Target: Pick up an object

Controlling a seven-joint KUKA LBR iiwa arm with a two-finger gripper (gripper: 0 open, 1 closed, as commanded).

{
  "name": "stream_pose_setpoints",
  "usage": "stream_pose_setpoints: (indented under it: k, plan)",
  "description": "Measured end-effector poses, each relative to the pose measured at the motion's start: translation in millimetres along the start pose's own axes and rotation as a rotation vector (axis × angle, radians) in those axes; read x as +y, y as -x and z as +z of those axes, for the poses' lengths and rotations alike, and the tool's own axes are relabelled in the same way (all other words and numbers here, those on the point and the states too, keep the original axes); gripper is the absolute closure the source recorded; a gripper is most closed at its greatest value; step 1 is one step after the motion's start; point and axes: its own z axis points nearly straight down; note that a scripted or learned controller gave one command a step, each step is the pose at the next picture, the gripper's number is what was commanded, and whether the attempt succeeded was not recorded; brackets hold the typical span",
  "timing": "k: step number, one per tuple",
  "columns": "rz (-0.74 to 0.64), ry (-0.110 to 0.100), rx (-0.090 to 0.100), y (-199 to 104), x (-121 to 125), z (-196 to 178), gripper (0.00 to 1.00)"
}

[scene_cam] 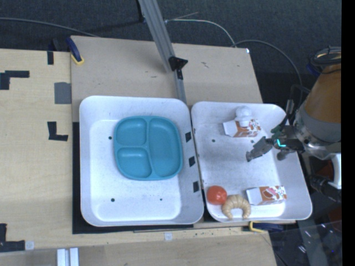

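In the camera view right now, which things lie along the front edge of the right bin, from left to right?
Red tomato → croissant → small carton.

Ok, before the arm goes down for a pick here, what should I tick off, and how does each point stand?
1. Gripper over the right bin: ok.
2. Nothing between its fingers: ok.
3. Targets reachable in that bin, namely upper carton, lower carton, tomato, croissant: ok.
4. Gripper lined up over one target: not ok, it hangs above bare floor between the cartons.
5. Croissant apart from tomato: cannot tell.
6. Blue plate sits in the left bin, out of the way: ok.
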Motion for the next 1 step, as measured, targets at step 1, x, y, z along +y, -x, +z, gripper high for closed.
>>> stream_pose_setpoints:
  k: [1]
  plan:
    - [0.000,-0.007,0.001,-5.8,1.9,62.8,0.00]
